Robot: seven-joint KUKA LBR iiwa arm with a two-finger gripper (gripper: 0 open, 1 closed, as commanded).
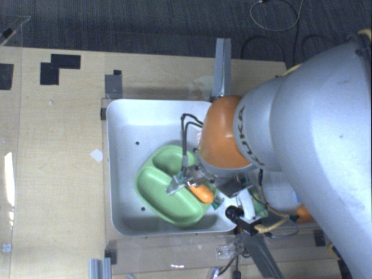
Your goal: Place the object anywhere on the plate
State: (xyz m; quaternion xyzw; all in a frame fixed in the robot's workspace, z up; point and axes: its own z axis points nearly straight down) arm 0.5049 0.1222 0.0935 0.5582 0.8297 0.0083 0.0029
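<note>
Where the grey arm with its orange band [224,133] reaches in from the right of the camera view, it hangs over the left white bin [125,156], and its gripper [185,182] sits low above the green plate [167,185]. Item: green plate, two-lobed, lying flat in the bin's lower middle, its long axis slanting from upper centre to lower right. Item: orange object [202,193], small and rounded, seen just beside the gripper on its lower-right side, over the plate's right-hand rim; whether it rests on the plate or is carried cannot be told. Gripper state: the fingers are masked by the wrist and glare, so how they stand cannot be told, and no grasp is claimed. Governing relation: object and gripper are both at the plate's right margin, with the broad body of the plate stretching away to the left and upper left of them. Assessment: if the object is carried, a release here would land it near the rim, and a small shift leftward toward the lobes' middle would be safer. Risk, as judged: a rounded piece set at the rim may roll off into the bin.
</note>
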